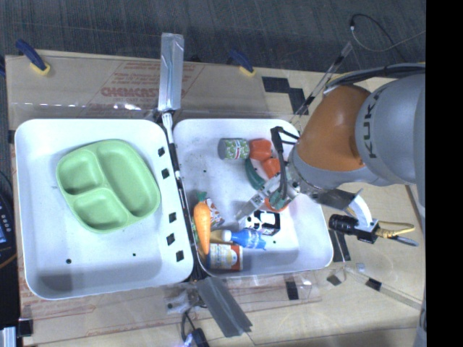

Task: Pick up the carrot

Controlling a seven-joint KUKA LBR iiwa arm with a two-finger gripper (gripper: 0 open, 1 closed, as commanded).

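Carrot (202, 226): orange, smooth toy look, long axis running roughly up-down in the view, green leafy end toward the top, blunt end toward the bottom. Lies in right bin (307, 248), against its left wall, just beside a small can (225, 256) and a blue-and-white bottle (249, 238). Gripper (262, 202) sits mid-bin, apart from carrot; fingers' state can't be told. Green divided plate (108, 184) in left bin (32, 194).
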